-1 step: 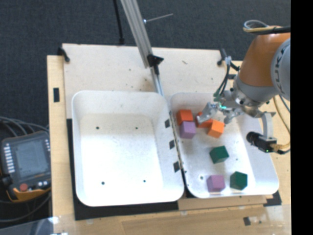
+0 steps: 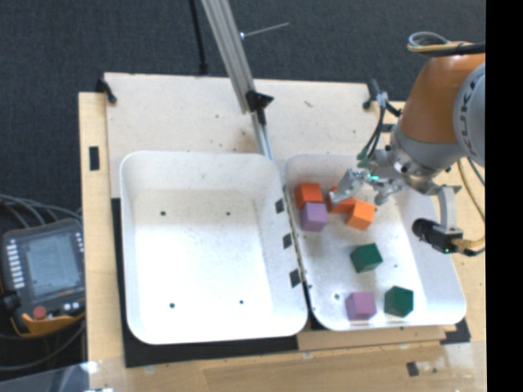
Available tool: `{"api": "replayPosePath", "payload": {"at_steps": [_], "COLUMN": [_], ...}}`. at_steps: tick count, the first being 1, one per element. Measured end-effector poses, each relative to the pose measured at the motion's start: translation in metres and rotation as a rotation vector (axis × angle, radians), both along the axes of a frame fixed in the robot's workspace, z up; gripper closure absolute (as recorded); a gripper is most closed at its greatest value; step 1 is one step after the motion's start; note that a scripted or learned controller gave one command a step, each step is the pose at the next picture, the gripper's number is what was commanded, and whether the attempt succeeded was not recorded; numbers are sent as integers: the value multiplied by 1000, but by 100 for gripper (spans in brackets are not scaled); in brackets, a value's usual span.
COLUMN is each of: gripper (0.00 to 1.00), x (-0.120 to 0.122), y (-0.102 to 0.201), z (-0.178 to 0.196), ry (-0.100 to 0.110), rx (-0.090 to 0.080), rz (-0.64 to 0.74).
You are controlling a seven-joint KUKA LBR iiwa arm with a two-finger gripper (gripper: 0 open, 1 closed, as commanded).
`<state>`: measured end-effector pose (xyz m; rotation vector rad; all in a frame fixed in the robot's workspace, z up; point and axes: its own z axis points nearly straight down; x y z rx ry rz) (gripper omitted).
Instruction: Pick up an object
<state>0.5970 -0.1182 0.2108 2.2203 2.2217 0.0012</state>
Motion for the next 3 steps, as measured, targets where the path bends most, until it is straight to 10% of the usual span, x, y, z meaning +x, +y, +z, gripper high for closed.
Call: {"api": "replayPosePath", "payload": {"at_steps": [2, 3], "gripper": [0, 100], "x": [12, 12], "y": [1, 0], "z": [-73, -64], "ry": [-15, -17], "rx": [-4, -5], "rz": [-1, -6]}}
